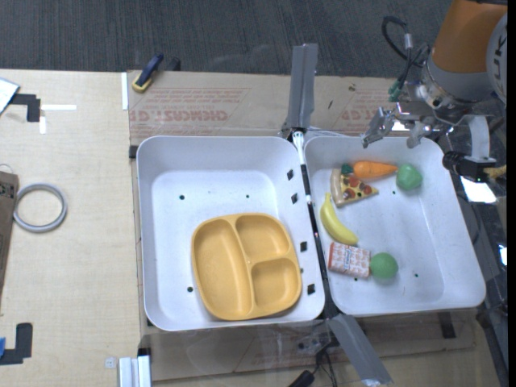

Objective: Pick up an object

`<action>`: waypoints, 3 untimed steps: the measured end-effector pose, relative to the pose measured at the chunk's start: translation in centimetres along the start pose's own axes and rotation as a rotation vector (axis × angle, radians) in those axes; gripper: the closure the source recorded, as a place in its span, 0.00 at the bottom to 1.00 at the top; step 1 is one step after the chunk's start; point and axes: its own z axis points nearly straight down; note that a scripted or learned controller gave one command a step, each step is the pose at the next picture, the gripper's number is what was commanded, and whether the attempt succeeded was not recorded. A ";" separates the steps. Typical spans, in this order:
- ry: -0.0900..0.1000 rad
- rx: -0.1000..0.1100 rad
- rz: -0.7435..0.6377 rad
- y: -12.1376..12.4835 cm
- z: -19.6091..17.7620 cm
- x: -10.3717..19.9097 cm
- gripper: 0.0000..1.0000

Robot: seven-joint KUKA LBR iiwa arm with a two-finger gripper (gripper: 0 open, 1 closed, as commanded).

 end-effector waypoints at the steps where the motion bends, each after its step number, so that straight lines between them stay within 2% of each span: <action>1: 0.000 -0.001 -0.126 1.2 11.2 1.6 0.00; 2: 0.002 -0.001 -0.221 -0.6 14.7 -0.9 0.00; 3: 0.000 -0.009 -0.218 -0.4 13.6 -1.0 1.00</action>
